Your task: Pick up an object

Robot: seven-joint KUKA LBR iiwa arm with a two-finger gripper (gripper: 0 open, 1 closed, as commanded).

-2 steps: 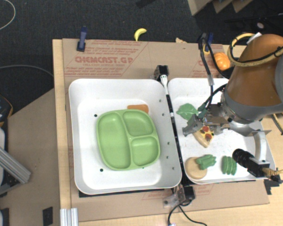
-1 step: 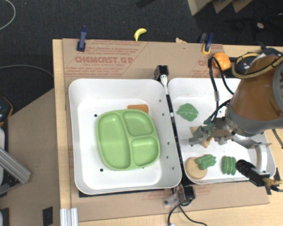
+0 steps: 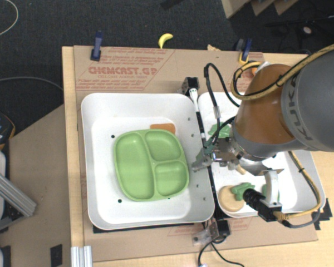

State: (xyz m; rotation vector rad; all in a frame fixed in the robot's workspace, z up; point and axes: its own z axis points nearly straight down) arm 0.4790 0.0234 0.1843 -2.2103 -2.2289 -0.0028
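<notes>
The hand [image 3: 203,161] hangs at the inner wall of the left bin [image 3: 92,166], just beside the green plate [image 3: 150,166] in it. Wide or narrow, I cannot tell. An orange piece [image 3: 163,128] shows at the plate's far edge.

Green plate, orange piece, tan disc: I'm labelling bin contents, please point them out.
green plate [image 3: 134,166]: camera view, large left compartment.
orange piece [image 3: 163,127]: camera view, exposed upper strip.
tan disc [image 3: 227,202]: camera view, bare left part.

Things in the two bins
Green three-part plate [image 3: 151,164] lies flat in the left bin [image 3: 94,149], orange piece [image 3: 162,127] at its far edge; tan disc [image 3: 228,201] in the right bin [image 3: 288,191], near corner.
</notes>
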